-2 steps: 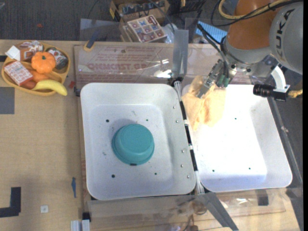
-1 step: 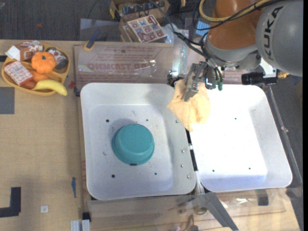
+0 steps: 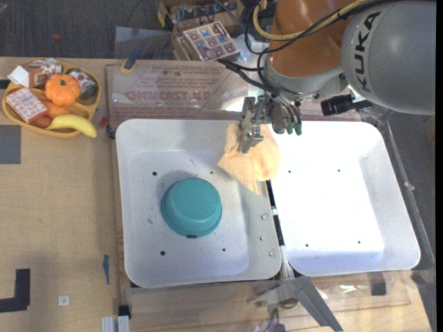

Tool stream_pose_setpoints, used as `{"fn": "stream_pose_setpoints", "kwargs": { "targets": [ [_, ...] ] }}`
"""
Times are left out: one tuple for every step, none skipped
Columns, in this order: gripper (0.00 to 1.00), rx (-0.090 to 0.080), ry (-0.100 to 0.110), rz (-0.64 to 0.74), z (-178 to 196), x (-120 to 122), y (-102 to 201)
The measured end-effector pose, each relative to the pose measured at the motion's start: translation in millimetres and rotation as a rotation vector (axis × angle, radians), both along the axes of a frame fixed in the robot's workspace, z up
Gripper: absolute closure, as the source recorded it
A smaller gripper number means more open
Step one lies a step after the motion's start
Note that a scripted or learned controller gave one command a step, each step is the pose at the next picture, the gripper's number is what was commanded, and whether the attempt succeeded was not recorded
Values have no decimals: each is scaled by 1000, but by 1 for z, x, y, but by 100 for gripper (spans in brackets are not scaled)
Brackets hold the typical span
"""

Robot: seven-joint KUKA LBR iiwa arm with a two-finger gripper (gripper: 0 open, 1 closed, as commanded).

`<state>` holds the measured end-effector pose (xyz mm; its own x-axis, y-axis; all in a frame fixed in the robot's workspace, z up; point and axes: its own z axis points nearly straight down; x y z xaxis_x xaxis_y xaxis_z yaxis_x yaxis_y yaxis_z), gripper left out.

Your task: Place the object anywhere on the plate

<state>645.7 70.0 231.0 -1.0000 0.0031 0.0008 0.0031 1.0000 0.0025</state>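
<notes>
Teal plate [image 3: 192,207] in left bin [image 3: 138,254], wooden bench [image 3: 48,220], cluttered floor

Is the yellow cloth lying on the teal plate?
No: the cloth hangs from the gripper near the left bin's right edge, apart from the plate.

- Cloth [image 3: 250,160]: yellow, crumpled, hanging bunched over the left bin's right edge.
- Plate [image 3: 192,207]: teal, round, in the left bin, apart from cloth.
</notes>
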Motion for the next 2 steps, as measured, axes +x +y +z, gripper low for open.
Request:
{"fn": "stream_pose_setpoints", "kwargs": {
  "targets": [
    [100, 0, -2, 2, -7, -2, 52],
    [0, 0, -3, 2, -6, -1, 52]
  ]
}}
